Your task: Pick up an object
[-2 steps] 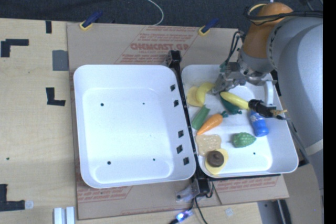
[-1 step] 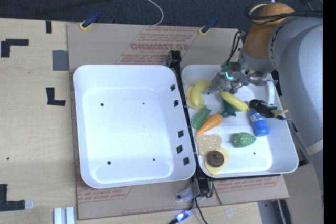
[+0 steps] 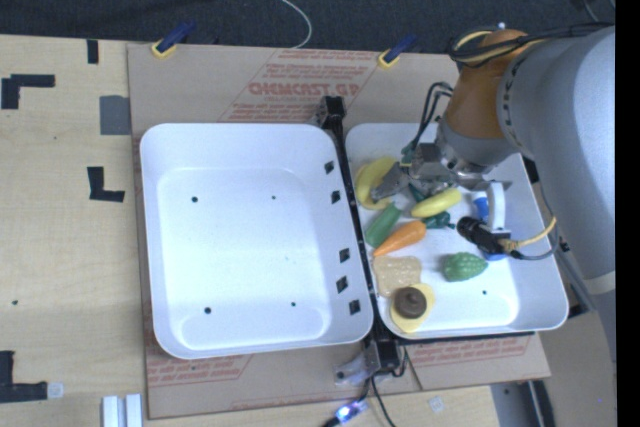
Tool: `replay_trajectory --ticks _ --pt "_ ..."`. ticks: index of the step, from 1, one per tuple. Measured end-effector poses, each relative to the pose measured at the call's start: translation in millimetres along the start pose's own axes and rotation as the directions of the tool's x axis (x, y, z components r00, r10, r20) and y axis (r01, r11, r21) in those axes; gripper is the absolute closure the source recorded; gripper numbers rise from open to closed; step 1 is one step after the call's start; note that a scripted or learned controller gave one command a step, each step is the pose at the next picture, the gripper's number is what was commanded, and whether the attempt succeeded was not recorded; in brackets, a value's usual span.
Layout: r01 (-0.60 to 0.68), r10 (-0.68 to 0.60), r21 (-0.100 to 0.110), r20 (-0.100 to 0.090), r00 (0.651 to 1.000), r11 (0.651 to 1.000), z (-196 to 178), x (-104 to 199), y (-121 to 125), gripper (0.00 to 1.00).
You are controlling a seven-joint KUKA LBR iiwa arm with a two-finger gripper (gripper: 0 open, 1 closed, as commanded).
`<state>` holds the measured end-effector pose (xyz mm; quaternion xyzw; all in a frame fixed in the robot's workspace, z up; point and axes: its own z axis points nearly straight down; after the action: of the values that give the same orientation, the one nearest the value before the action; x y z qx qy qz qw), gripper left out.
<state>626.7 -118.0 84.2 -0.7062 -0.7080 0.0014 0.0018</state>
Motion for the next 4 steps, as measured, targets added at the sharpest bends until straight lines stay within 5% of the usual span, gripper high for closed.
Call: replay_trajectory --ticks 1,2,3,4 --pt "0.0 0.0 -0.003 -0.001 1.0 1.0 -10.4 -0.8 2.1 1.0" --pt "-0.005 0.005 -0.003 0.001 1.0 1.0 0.2 -28.3 -30.0 1.0" --pt "-0.003 0.003 -0.006 0.001 1.0 1.0 -73.9 -28.0 -61.8 1.0" --pt "0.005 -0.005 -0.005 -0.001 1.0 1.0 -25.0 16.6 13.1 1.0"
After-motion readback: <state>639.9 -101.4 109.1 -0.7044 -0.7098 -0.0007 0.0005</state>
